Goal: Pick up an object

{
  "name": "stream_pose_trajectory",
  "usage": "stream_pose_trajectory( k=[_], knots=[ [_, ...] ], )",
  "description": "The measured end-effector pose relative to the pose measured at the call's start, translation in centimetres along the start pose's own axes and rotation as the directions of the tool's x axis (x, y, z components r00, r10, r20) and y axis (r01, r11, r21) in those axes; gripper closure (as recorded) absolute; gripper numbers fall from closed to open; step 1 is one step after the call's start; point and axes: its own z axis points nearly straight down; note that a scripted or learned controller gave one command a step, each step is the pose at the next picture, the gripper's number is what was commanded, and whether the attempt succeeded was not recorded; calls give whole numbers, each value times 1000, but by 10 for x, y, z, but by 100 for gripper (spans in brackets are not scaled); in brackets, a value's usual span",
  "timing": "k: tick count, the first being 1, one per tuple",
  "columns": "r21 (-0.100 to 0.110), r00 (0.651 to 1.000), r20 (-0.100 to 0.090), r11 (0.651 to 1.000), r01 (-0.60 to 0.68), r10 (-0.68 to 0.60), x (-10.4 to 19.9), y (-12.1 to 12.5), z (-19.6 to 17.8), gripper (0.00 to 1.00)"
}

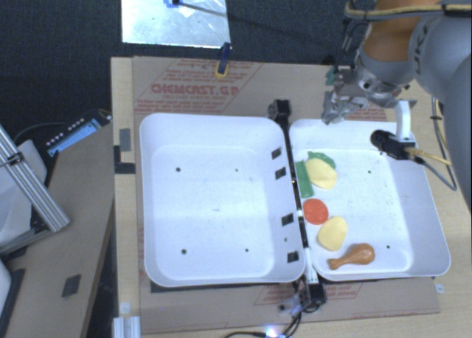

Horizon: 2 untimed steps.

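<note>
Tool (336, 113) hangs over right bin's (413, 204) far edge, grip state can't tell, nothing seen in it; nearest toy, yellow piece (321, 173), lies just below-left by the divider.

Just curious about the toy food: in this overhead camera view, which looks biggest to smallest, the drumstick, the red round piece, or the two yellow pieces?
1. Drumstick, the longest.
2. Upper yellow piece and lower yellow piece: they look about alike, so I will not rank them.
3. Red round piece, the smallest.
</note>
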Motion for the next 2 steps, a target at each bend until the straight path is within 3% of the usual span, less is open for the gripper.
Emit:
stream_pose_trajectory(
  k=[1,2],
  knots=[
    [-6,1000,-3,1000,5,-5,60,1,-82,100],
    [-16,1000,-2,1000,3,-3,93,-32,-247,100]
  ],
)
